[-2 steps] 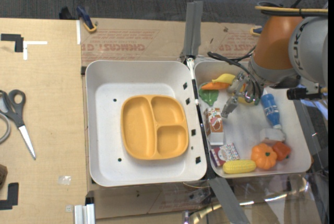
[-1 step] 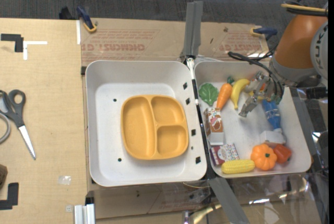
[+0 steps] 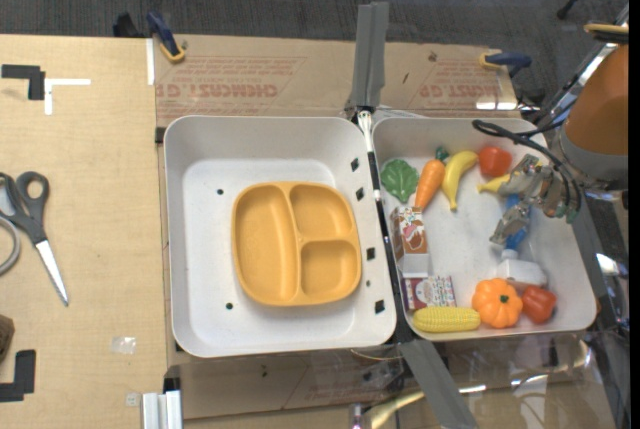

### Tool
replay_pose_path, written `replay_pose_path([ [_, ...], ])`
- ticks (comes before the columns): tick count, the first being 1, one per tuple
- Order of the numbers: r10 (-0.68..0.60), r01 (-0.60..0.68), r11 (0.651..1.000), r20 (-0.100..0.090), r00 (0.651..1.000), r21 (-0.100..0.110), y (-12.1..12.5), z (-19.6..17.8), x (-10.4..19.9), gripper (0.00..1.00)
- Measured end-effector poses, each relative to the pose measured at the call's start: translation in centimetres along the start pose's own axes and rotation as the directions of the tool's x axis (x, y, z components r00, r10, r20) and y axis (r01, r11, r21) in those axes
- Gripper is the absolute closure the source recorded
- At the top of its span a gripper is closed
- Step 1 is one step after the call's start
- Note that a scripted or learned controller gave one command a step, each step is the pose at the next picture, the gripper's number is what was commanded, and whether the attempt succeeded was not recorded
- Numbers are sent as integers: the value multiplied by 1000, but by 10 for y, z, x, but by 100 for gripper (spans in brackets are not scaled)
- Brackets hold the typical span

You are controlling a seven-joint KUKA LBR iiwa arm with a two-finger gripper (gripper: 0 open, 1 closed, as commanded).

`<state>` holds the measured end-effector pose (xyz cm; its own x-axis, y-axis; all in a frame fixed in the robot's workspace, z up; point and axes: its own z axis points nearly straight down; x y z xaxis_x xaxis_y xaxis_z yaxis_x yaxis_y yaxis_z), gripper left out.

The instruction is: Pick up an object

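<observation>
The gripper (image 3: 527, 185) is hanging over the right side of the right bin (image 3: 455, 227); whether it is spread or pinching anything, I cannot tell. A blue object (image 3: 512, 229) is lying just beneath it. A banana (image 3: 458, 174) and carrot (image 3: 429, 183) are lying farther left. The left bin (image 3: 190, 217) is holding a yellow divided plate (image 3: 296, 243).

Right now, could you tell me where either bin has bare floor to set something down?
Left bin: a bare strip all round the yellow tray, widest on its left. Right bin: a patch between the carrot, banana, gripper and pumpkin. Its edges are crowded.
</observation>
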<state>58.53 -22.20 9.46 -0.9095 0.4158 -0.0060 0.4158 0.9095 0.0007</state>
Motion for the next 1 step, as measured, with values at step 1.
replay_pose_path([
  [1,182,-182,983,-3,983,1,-8,2,48,0],
])
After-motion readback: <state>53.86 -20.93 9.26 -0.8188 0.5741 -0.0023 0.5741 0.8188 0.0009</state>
